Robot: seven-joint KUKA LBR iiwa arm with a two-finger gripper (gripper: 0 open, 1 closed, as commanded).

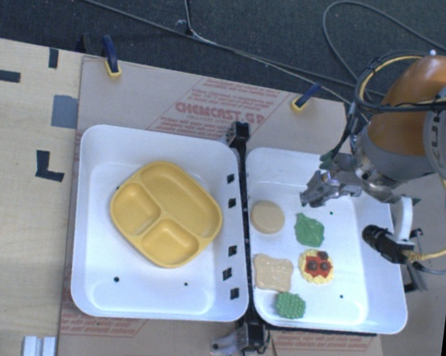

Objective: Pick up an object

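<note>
Two shallow white bins sit side by side on a cardboard sheet (216, 107) laid over the bench, divided by a black strip (238, 216) with clips.

Left bin (85, 269): contains one yellow compartment tray (166, 213), three sections, lying at a slant near the bin's centre. Nothing rests in its sections.

Right bin (369, 306): contains five small food-shaped items. A round tan cookie (267, 217) lies near the divider. Just to its right, apart from it, lies a dark green leaf-like piece (309, 229). Below that sits a small yellow-rimmed piece with red and dark topping (317, 267). A tan toast slice (272, 272) lies below the cookie, and a green bumpy piece (290, 306) lies at the slice's lower right corner, touching or very nearly so.

Arm: enters from the right, orange band (417, 93) above a grey wrist, cables looped around it. The gripper (316, 195) hangs over the upper part of the right bin, above and slightly right of the cookie, just above the leaf-like piece. Nothing is visible between the fingers; whether they are spread or closed cannot be told from this angle. All five items lie on the bin floor, none lifted.

Two blue and yellow clamps (111, 59) hold the cardboard's far edge
</note>
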